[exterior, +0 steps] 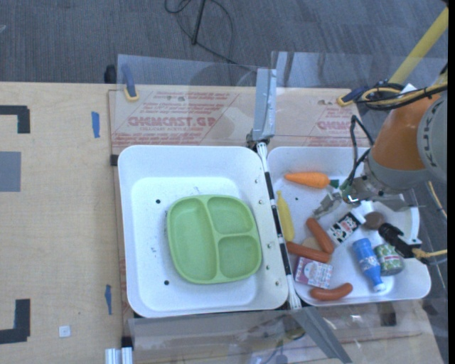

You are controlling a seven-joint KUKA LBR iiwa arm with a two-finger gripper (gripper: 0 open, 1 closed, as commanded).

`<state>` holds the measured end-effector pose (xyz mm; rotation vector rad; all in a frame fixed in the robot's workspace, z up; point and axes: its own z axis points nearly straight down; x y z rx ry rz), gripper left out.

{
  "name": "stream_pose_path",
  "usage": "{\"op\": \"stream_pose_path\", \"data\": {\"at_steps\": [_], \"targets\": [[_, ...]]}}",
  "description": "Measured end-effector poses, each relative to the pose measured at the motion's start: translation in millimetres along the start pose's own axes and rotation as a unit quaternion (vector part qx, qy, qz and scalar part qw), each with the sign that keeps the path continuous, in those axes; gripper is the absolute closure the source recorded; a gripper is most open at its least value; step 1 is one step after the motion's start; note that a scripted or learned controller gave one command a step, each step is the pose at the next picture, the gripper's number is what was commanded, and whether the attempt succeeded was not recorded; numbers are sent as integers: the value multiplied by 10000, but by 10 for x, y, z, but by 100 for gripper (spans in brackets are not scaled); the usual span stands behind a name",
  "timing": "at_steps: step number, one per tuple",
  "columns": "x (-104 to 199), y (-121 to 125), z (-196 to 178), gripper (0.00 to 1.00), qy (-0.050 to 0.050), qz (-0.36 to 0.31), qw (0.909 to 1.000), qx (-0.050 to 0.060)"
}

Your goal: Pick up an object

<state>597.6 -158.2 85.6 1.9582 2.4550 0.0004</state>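
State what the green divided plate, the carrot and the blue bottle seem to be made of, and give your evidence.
Green divided plate: probably matte moulded plastic, with even colour and rounded compartments. Carrot: likely toy plastic, uniformly smooth orange. Blue bottle: seemingly plastic, slightly glossy; too small for certainty.

We see a robot lab, not a home. The wooden worktop (57, 234) has blue tape bits (95, 124) and black marks (21, 119) stuck on it. Clear plastic sheets (185, 114) stand at the far side, and cables (199, 21) lie on grey carpet (71, 35).

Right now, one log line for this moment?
claw: low in right bin, by carrot | grasp: unclear | green plate: left bin
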Motion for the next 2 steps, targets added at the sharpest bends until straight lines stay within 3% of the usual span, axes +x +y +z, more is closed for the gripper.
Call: {"op": "stream_pose_path", "data": {"at_steps": [1, 2], "targets": [[-25, 11, -122, 100, -17, 19, 10000, -32], [-25, 10, -120, 0, -16, 19, 10000, -30]]}}
